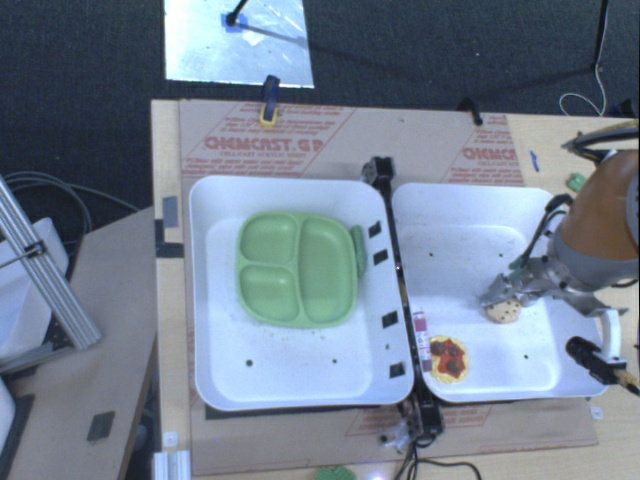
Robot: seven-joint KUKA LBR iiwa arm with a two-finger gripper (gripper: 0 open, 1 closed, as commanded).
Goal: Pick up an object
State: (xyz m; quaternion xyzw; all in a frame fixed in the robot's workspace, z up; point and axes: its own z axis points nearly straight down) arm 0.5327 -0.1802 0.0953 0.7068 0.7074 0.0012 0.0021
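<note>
Hand: the hand (503, 296) sits low in the right bin, at the end of the grey arm that comes in from the right; its metal tips point left and down toward the bin floor.
Hand state: cannot tell whether it is released or clenched; the tips blur together against the white floor.
Cookie: a small tan cookie (503, 312) with dark specks lies on the floor of the right bin, right under the tips and touching or nearly touching them; whether it sits between them cannot be told.
Pizza toy: a flat piece with red and yellow (447, 359) lies near the front left corner of the right bin, left of and in front of the cookie, apart from the hand.
Right bin: white and shallow (460, 218), its back half bare.
Left bin: white (215, 368), beside the right one, holding a green divided plate (298, 269) with three sections, lying flat near the middle.
Counter: brown board with red print (300, 138) under both bins.
</note>
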